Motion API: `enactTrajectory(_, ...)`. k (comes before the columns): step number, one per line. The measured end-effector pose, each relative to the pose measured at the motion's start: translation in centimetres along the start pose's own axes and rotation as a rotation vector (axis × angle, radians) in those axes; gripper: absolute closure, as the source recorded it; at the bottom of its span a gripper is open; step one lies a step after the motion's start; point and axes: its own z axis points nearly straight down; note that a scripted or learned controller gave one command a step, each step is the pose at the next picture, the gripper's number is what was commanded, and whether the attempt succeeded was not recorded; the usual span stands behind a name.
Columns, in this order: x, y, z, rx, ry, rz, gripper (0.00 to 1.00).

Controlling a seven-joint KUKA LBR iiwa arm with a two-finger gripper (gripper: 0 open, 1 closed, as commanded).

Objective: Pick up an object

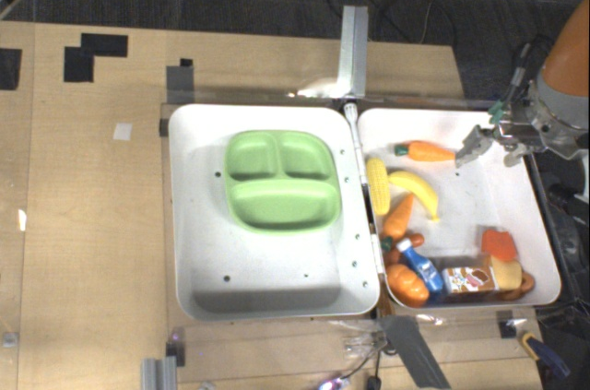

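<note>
Orange plastic carrot [426, 152] with a green tip lies on its side near the far edge of the right white bin [461, 218], and it seems the most likely thing to be picked, because the two-finger tool [491, 147] hangs just beside its right end. The two fingers stand apart, one near the carrot and one further right, so the tool is wide and nothing is between them. I judge that the approach is in hand but the grasp is not yet made.

Other toy foods crowd the left and near parts of this bin: a yellow corn cob [376, 183] along the left wall, a yellow banana [417, 192] beside it, a second orange carrot-like piece [398, 216], a small blue bottle [420, 265], a round orange fruit [407, 284], a brown box-shaped package [468, 278] and a red block [499, 242]. The carrot is apart from them, so it gives free space for the fingers.

The left white bin [198, 222] carries a green divided plastic tray [280, 179]. Both bins rest on the wooden tabletop [83, 222].
</note>
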Motion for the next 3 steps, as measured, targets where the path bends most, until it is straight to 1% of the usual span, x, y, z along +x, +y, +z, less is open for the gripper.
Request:
enactTrajectory(1,3.6,-1.9,9.3,0.002,0.0,0.005,0.0)
enactTrajectory(2,5.1,-0.8,13.8,-0.009,-0.002,-0.005,0.0)
enactTrajectory(3,5.2,-0.5,12.6,-0.017,0.0,-0.004,1.0)
